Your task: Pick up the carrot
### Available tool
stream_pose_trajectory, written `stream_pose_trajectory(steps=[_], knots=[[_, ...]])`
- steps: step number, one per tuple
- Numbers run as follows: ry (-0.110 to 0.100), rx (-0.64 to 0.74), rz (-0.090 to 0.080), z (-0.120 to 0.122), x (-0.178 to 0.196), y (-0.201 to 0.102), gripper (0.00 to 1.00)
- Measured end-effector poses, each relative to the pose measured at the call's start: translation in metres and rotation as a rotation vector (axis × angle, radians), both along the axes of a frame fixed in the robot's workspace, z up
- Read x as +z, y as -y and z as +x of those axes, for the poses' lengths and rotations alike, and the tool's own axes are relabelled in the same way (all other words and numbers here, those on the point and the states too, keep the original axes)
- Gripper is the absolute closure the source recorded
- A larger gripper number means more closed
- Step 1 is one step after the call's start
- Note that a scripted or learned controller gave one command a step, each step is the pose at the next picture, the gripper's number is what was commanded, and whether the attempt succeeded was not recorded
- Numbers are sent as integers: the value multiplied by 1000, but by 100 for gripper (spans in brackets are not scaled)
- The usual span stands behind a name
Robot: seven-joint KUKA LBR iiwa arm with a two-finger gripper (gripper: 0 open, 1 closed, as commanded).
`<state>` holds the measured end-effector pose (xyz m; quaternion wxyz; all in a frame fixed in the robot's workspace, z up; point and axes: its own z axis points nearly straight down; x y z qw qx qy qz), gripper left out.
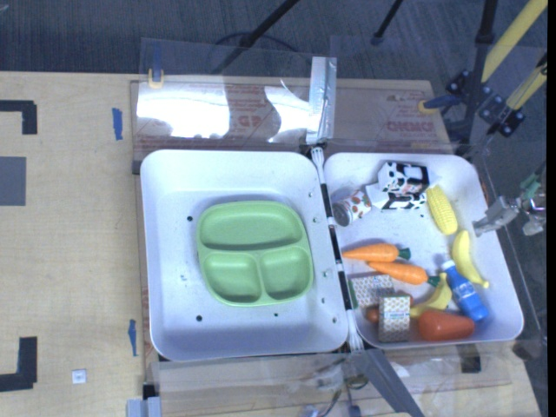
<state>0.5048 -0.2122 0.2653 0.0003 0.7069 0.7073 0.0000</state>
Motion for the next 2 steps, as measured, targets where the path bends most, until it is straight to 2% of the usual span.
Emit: stream_pose_trajectory(steps=[1,2], knots=[[-1,192,1,-24,-67,-73,0],[-2,347,2,-4,-81,-152,0]])
